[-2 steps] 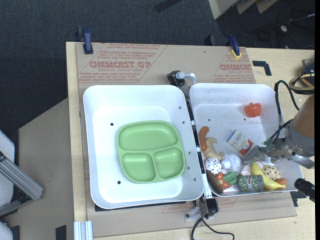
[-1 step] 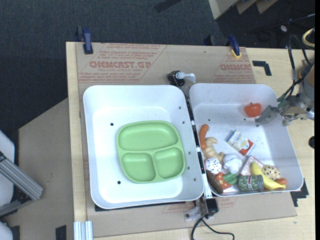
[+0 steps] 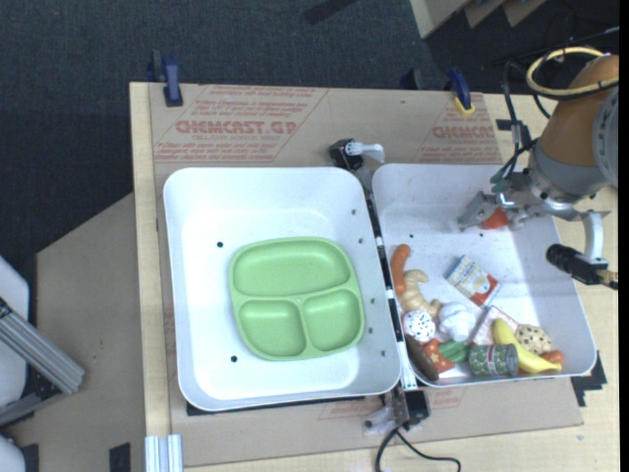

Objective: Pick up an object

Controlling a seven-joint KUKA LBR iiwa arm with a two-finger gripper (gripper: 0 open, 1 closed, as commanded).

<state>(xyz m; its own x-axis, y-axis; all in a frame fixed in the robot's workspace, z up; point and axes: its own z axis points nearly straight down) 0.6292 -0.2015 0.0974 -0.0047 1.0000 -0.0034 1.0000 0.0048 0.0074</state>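
My gripper [image 3: 497, 214] is low over the far part of the right bin [image 3: 432, 197], and its fingers [image 3: 470, 218] look spread open. A small orange-red thing [image 3: 497, 220] lies on the bin floor between them; I cannot tell whether they touch it. Toward the bin's near end lies a heap of small objects: an orange carrot-like piece [image 3: 398, 264], a white and red packet [image 3: 472, 279], a white ball [image 3: 455, 317], a spotted ball [image 3: 420, 325], a green can [image 3: 492, 362], a yellow banana [image 3: 523, 350] and a cookie [image 3: 533, 337].
The left bin [image 3: 197, 264] holds a green divided plate [image 3: 295, 298]. A black and white fitting [image 3: 354, 152] sits at the far end of the wall between the bins. The grey arm with its orange band [image 3: 575, 131] comes in from the right. Blue clamps [image 3: 172, 77] hold the board.
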